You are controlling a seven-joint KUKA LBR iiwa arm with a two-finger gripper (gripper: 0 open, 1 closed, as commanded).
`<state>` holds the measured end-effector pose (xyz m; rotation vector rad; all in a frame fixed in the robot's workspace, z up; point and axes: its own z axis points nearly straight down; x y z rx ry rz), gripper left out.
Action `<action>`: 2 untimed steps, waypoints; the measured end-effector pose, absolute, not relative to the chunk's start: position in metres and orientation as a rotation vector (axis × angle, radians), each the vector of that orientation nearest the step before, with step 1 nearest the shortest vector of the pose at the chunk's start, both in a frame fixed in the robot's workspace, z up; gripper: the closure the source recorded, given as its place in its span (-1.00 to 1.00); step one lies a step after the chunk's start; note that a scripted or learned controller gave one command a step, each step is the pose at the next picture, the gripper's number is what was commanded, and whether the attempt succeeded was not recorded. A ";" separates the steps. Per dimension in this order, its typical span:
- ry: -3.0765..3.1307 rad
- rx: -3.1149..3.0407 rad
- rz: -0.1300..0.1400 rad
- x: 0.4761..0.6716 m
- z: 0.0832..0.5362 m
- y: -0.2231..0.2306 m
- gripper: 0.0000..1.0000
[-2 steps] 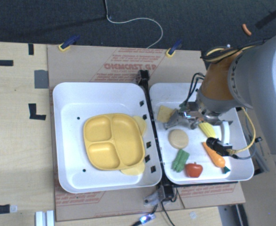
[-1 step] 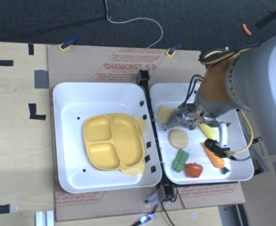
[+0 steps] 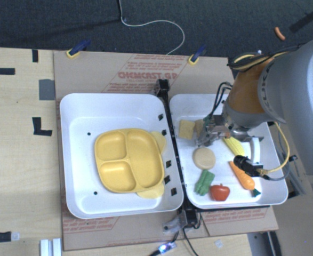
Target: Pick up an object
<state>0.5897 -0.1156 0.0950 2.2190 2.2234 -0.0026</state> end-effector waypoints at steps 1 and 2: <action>2.222 2.218 0.003 0.585 0.154 -0.109 1.00; 2.219 2.219 0.003 0.583 0.206 -0.119 1.00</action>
